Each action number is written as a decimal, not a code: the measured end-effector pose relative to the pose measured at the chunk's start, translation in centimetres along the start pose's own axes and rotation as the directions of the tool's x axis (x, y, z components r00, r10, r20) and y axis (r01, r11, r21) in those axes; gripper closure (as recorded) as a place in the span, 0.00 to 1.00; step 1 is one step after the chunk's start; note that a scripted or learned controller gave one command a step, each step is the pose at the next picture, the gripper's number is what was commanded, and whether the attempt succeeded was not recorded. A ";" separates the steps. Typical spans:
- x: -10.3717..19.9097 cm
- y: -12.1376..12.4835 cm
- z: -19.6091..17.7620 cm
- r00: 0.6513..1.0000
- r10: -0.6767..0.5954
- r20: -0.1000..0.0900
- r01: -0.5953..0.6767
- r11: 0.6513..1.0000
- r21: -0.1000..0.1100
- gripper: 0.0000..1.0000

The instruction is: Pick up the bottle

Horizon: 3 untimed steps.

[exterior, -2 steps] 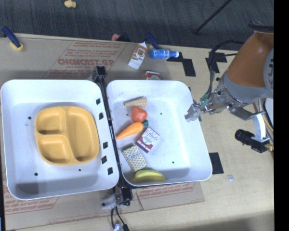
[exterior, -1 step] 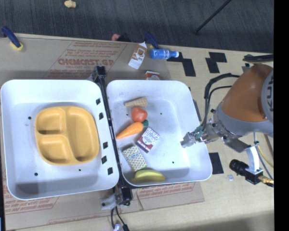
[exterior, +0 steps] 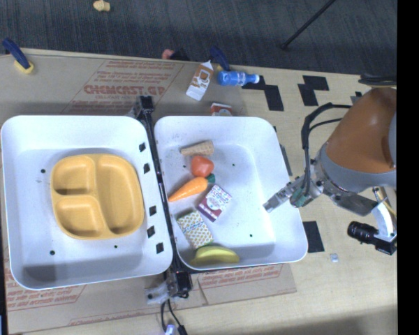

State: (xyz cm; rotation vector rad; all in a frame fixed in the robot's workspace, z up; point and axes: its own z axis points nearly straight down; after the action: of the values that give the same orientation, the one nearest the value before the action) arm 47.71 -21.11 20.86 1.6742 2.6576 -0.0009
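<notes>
One target: bottle (exterior: 237,79), blue, lying on its side on the tabletop (exterior: 349,285), outside both bins, just beyond the far rim of the right bin (exterior: 283,180), near the tabletop's far edge.

Gripper: gripper (exterior: 283,197) sits at the right bin's right rim, over the rim's mid stretch; nothing seen between its tips. How far open it is I cannot tell, the tips being small and dark against the rim.

Gap to target: bottle and gripper well apart; the right bin's far-right corner lies between them.

Right bin contents: carrot (exterior: 188,188), tomato-like red piece (exterior: 202,165), wafer-like wedge (exterior: 197,148), two small packets (exterior: 214,202) (exterior: 195,229), banana (exterior: 215,255) near the bin's near edge.

Left bin: left bin (exterior: 21,187) carries a yellow divided plate (exterior: 96,194).

Neighbours of target: small carton (exterior: 199,82) just beside the bottle, toward the left; a blue clip (exterior: 219,58) near it at the far edge.

Risk 1: a program tuned to bin contents may close on the packets or carrot instead, since the bottle lies outside the bins.

Risk 2: a round bottle lying flat will likely roll if one finger touches first; it could go off the far edge.

Risk 3: descent close to the bin's far rim could strike the rim or nudge the carton into the bottle.

Risk 4: cap end is narrow; a grip there would probably slip.
</notes>
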 end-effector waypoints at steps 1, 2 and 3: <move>0.0 0.0 -2.1 0.951 -0.308 0.001 0.308 0.951 0.000 1.00; 0.0 0.0 -2.3 0.776 -0.631 0.000 0.631 0.776 0.000 1.00; 0.0 0.0 -2.0 0.583 -0.813 -0.002 0.813 0.583 0.000 1.00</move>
State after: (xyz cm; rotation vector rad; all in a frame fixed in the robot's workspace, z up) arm 47.69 -21.08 22.82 0.2755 3.1311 -0.0002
